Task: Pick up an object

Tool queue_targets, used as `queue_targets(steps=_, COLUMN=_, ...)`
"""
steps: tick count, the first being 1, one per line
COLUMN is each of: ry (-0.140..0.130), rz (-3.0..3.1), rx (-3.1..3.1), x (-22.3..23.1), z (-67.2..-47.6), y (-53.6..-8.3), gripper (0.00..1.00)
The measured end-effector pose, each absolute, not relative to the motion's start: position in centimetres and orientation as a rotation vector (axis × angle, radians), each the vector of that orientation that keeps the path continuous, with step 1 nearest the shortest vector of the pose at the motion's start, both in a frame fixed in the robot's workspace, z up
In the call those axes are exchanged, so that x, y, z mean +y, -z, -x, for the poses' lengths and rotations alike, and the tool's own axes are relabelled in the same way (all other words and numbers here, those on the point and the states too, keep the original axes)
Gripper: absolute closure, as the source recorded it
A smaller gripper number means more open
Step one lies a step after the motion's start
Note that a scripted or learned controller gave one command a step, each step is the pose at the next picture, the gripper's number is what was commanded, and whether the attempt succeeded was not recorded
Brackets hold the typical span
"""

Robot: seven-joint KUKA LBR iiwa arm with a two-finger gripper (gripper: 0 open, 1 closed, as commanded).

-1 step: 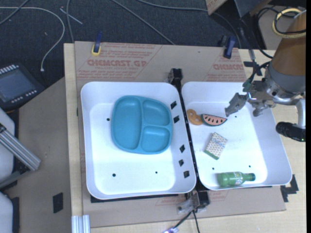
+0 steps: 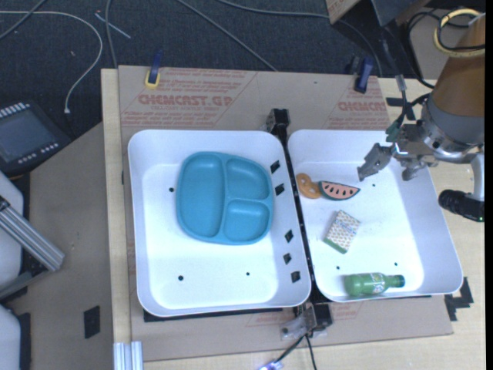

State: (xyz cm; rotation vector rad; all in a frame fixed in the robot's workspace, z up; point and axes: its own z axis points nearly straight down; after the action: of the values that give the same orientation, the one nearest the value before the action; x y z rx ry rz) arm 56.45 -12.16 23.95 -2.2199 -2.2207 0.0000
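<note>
gripper [image 2: 390,163] fingers spread, seemingly empty; watermelon slice [image 2: 339,190] red, green rind, flat in right bin [image 2: 431,230]

Just one camera on me, fixed up above the worktop [image 2: 231,87] and tilted down at a slant, so the far edge sits near the top of the shot and the near edge at the bottom. It's far enough back to fit both white bins, the left bin [image 2: 154,268] and the right bin [image 2: 431,237], plus some dark floor with cables behind. My arm [image 2: 462,91] comes in from the right side of the shot
</note>
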Motion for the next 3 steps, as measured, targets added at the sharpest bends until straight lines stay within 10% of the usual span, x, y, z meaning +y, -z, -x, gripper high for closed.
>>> queue_targets(steps=3, ry=-0.004, rz=2.218, rx=-2.216, x=-11.4, z=-56.3, y=-8.2, gripper=0.00)
